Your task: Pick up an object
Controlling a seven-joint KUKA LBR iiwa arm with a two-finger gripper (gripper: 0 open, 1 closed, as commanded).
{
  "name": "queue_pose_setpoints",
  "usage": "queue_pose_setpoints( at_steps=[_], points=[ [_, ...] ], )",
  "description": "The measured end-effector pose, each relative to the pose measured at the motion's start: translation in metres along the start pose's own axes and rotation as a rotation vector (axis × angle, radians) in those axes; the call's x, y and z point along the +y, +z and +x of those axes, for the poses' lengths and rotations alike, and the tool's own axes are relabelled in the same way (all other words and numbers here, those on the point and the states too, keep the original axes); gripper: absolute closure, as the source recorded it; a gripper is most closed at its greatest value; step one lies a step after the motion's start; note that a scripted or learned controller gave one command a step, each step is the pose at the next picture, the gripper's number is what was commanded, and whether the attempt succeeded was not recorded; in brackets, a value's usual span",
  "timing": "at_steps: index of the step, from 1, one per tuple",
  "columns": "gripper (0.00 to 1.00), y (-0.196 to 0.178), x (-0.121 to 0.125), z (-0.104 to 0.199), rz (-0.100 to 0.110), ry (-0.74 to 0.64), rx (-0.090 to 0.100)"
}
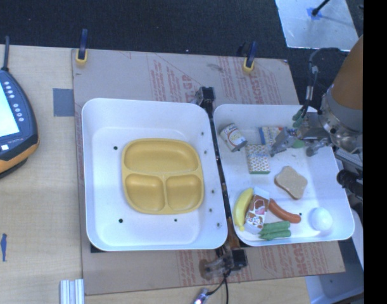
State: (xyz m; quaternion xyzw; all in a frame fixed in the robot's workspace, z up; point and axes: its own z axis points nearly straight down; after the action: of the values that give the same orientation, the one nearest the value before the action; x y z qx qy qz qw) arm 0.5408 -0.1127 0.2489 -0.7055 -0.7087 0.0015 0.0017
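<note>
The gripper [299, 139] hangs over the far right part of the right bin [326, 233], its two grey fingers spread apart with nothing between them. Its fingertips sit just beside a small blue-and-white packet [269, 134] lying near the bin's far edge.

Nine loose items lie in this bin. Besides the packet there is one small tin can [232, 136] tipped on its side near the far left corner, one green-patterned sachet [258, 159] just nearer than the packet, and one slice of toast [291, 182] around the middle. Along the near edge lie one banana [243, 207], one red-and-white carton [258, 211], one sausage [284, 211], one green bean pod [275, 231] and one white egg [320, 219]. The print on the packets is too small to read.

The near-edge items crowd together, banana touching carton; bare floor opens around the toast and along the right wall.

The left bin [98, 170] carries one yellow three-compartment plate [162, 175] at its centre, with open white margin all round. One orange-rimmed control pendant [9, 122] rests at the bench's left edge. Faint red lettering on the cardboard under the bins is illegible.
</note>
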Motion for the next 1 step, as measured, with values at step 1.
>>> queue_pose_setpoints(
  at_steps=[1],
  points=[
    [0.0,0.1321,0.0456,0.0094,0.003,-0.002,-0.001]
  ],
)
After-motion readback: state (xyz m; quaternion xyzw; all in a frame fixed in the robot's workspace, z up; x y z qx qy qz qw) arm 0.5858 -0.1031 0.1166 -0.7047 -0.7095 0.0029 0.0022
